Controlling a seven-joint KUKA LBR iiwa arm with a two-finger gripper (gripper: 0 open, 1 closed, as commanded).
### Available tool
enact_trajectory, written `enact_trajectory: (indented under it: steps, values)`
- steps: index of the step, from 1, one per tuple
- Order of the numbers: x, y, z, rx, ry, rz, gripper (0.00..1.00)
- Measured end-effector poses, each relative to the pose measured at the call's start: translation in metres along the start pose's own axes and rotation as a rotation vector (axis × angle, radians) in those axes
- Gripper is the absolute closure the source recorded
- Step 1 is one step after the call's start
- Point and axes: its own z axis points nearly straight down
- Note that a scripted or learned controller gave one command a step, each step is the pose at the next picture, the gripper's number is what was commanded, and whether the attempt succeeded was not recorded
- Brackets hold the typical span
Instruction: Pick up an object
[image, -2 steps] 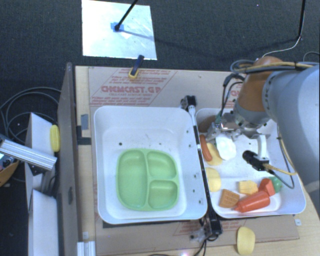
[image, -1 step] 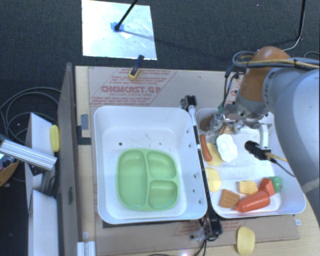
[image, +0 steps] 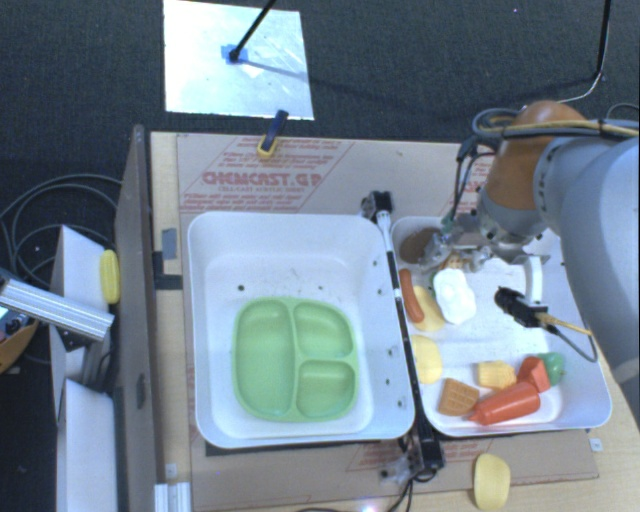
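White egg-shaped toy (image: 454, 297), upper-left part of right bin (image: 590, 400), just beside gripper (image: 452, 262) at its 6 o'clock. Prob. light, hard, smooth plastic; rounded, so slippery. Best taken across narrow middle. Hot dog (image: 410, 295) at its 9, carrot (image: 508, 402) at 5. Gripper state: can't tell.

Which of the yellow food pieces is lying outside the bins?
The yellow piece on the cardboard, just past the near rim of the right bin. The other yellowish pieces lie inside that bin.
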Motion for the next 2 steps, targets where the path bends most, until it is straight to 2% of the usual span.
enact_trajectory:
  steps: [1,2]
  values:
    - [0.0212,0.0089,0.0004,0.014,-0.004,-0.002,0.0]
    - [0.0207,0.0088,0.0008,0.014,-0.001,0.0,0.0]
